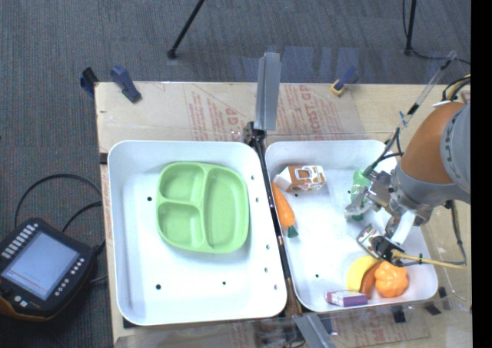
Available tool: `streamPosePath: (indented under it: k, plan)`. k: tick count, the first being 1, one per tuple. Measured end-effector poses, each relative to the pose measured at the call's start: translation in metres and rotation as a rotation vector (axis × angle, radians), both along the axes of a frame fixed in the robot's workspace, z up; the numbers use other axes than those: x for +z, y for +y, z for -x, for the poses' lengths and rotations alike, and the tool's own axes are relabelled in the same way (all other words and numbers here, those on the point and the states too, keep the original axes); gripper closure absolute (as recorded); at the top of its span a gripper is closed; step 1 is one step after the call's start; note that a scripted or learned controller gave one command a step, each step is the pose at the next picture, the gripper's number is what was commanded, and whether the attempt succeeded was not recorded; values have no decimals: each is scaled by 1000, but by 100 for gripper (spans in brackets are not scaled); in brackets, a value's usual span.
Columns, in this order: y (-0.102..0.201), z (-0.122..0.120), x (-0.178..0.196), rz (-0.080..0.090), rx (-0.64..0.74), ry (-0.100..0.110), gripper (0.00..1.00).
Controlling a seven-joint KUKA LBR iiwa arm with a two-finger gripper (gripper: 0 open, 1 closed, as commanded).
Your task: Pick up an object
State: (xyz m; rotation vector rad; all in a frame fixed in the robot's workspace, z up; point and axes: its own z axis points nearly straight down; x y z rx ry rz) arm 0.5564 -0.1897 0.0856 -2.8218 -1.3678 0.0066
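My gripper (364,221) hangs low over the right side of the right bin (327,262), its two fingers apart and nothing between them. A small green object (360,180) lies just behind the gripper, partly hidden by it. In front of the gripper lie a yellow object (357,271) and an orange fruit (391,280), touching each other. A pink and purple box (346,298) rests at the bin's front edge. A brown and white carton (302,178) and an orange carrot (284,209) lie at the bin's left side.
The left bin (138,262) holds a green divided plate (204,207). A grey upright post (267,101) stands behind the seam between the bins. A teach pendant (38,266) lies on the floor at the left.
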Motion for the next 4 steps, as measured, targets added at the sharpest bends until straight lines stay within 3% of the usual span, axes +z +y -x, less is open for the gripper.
streamPosePath:
  k: [1, 2, 3, 4]
  plan:
    - [43, 59, 0, -1, -45, 1, 0]
    - [13, -7, 63, 2, -189, -2, 0]
    - [21, 16, 49, 0, 8, 0, 0]
    - [50, -16, 210, 4, -137, -2, 0]
